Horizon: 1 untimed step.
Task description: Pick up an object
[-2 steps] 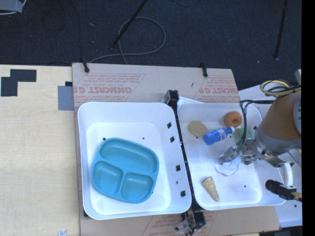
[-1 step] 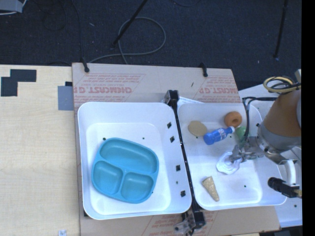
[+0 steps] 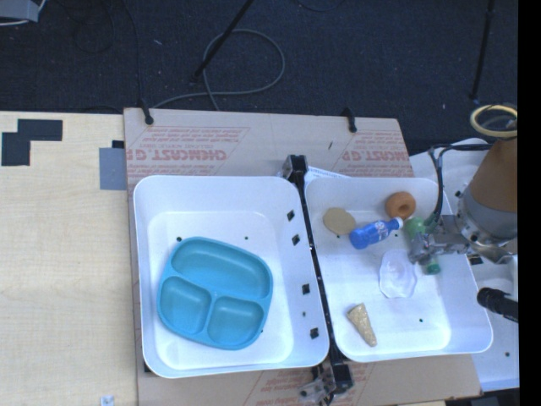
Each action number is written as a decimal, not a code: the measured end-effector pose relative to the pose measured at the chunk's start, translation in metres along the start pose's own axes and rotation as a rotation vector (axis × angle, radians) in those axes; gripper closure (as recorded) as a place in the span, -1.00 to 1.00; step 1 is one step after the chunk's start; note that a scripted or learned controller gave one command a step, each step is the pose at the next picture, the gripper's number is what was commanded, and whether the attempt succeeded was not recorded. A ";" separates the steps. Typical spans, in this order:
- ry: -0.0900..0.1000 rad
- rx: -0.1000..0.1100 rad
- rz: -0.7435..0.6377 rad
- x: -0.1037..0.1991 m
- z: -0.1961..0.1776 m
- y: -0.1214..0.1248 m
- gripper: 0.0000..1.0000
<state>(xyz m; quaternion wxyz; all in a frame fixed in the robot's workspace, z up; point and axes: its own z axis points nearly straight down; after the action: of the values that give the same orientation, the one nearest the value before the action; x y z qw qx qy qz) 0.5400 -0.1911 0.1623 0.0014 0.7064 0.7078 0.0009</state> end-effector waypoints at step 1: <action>0.000 0.000 0.001 -0.001 -0.053 0.001 1.00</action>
<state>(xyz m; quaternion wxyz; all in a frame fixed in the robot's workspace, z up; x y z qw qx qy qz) 0.5411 -0.1920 0.2153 0.0017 0.7066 0.7076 0.0008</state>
